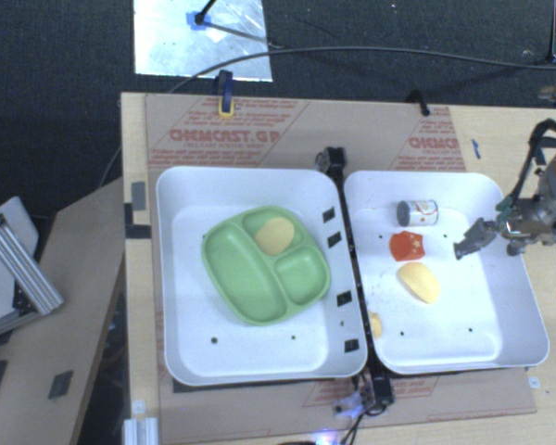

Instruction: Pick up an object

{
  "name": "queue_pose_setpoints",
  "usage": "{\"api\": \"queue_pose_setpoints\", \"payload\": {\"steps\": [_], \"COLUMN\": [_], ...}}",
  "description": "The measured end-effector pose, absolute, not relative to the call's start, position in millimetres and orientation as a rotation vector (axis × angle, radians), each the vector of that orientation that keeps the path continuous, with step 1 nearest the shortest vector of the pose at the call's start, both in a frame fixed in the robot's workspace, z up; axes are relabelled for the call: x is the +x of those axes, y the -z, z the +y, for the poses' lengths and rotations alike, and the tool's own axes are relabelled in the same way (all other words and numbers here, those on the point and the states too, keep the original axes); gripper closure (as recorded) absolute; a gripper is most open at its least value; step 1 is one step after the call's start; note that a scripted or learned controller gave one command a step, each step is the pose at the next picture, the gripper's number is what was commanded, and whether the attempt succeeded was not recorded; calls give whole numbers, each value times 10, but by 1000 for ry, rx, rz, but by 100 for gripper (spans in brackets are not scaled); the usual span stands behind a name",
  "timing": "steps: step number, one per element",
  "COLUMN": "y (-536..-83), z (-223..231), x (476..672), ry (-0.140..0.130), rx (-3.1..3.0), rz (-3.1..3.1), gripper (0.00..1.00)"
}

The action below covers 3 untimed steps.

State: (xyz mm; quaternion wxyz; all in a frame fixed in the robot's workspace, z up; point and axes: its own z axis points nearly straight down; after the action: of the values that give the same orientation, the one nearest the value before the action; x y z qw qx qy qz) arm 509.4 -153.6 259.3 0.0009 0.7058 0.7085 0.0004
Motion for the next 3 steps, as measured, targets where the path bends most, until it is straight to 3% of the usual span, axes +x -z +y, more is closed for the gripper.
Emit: {"api": "queue_pose_setpoints", "payload": {"steps": [3], "y": [-923], "z": [-1465], "x": [5136], "ry": [-4], "rx": [2218], "rz": [2221], "gripper": [0]}}
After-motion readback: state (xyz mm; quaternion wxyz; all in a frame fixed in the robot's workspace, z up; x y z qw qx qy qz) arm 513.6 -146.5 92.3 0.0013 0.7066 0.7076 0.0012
